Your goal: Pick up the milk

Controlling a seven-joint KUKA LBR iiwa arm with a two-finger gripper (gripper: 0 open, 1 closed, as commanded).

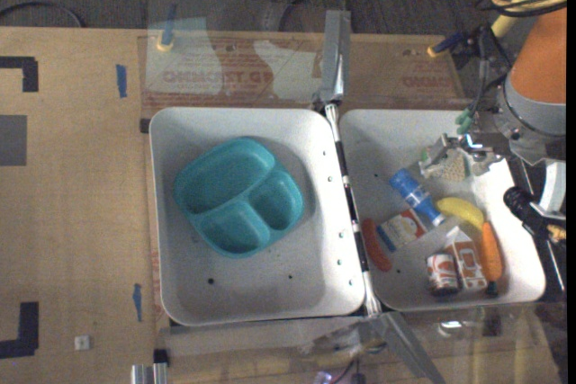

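Observation:
The milk (pixel 467 262) is a small gabled carton, white and orange-red, lying near the front right corner of the right bin (pixel 378 135). A brown can (pixel 441 273) touches its left side and an orange carrot (pixel 490 251) lies along its right. My gripper (pixel 455 159) hangs over the back right part of that bin, well behind the milk and apart from it. It is open, with nothing between its fingers.
Around the milk lie a yellow banana (pixel 462 211), a blue bottle (pixel 416 197), a white box with red and blue print (pixel 402 229) and a red sausage-shaped piece (pixel 376 245). A teal divided plate (pixel 238 195) rests in the left bin (pixel 171 283).

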